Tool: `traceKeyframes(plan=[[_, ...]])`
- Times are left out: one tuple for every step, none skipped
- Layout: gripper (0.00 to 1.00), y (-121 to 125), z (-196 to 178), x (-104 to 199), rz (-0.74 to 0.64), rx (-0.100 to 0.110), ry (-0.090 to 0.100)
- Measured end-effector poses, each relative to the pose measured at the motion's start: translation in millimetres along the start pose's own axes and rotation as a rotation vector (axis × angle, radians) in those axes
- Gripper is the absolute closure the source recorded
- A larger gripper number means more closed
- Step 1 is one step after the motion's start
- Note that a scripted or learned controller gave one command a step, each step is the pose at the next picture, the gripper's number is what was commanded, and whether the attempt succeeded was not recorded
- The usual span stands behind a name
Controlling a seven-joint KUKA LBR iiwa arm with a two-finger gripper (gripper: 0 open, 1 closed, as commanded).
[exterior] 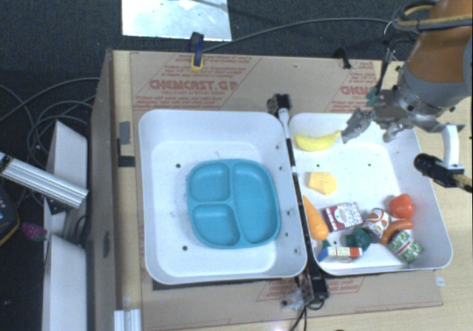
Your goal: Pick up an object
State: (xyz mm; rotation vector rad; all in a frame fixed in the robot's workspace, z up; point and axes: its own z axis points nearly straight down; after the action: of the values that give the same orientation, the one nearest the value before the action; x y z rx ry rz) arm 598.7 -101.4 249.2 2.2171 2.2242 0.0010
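My gripper (372, 128) hangs over the far end of the right bin (425, 193), its two fingers spread open with nothing between them. The left finger sits just right of a yellow banana (318, 142). Below that lies a yellow cheese wedge (322, 182). Toward the bin's near end are an orange carrot (316, 222), a red-and-white carton (344, 215), a red-orange tomato (401, 205), a dark teal object (360, 237), a green can (406, 247) and a small box (343, 252).
The left bin (166, 137) holds a blue divided plate (233, 202). A black clip (280, 105) stands at the far end of the divider between the bins. Cardboard lies under both bins, with cables off to the left.
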Motion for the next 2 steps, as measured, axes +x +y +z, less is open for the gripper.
traceKeyframes(plan=[[0.00,-58,75,18,0.002,0.002,0.001],[0.00,-47,132,19,0.003,0.001,0.000]])
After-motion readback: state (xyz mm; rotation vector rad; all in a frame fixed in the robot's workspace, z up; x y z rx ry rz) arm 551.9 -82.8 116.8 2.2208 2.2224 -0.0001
